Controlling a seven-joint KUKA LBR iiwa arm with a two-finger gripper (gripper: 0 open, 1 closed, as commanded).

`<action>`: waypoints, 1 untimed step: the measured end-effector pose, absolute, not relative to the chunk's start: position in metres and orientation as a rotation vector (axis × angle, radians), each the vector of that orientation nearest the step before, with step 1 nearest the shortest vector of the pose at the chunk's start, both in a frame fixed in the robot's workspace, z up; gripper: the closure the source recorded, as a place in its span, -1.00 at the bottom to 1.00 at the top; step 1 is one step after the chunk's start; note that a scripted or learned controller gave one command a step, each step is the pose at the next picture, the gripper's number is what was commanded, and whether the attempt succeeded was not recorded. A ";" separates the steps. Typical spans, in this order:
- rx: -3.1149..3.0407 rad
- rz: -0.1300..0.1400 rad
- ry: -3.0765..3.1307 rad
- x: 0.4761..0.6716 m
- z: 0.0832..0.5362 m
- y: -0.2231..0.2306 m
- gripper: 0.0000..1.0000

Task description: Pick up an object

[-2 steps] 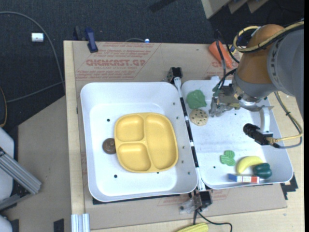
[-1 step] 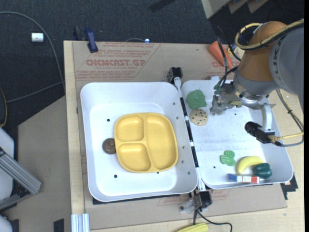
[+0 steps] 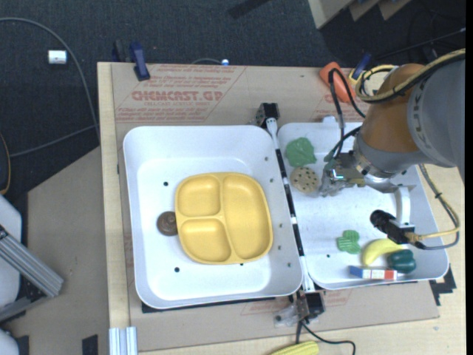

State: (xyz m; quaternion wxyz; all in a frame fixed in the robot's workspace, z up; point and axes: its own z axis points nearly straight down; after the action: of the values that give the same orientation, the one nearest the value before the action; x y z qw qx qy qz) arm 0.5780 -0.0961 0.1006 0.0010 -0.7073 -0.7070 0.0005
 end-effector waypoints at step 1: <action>-2.224 0.000 -2.222 0.544 0.171 -0.126 1.00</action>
State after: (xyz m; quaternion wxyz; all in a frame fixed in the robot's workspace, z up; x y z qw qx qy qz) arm 0.5437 -0.1263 0.1708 -0.0011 -0.7075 -0.7067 -0.0001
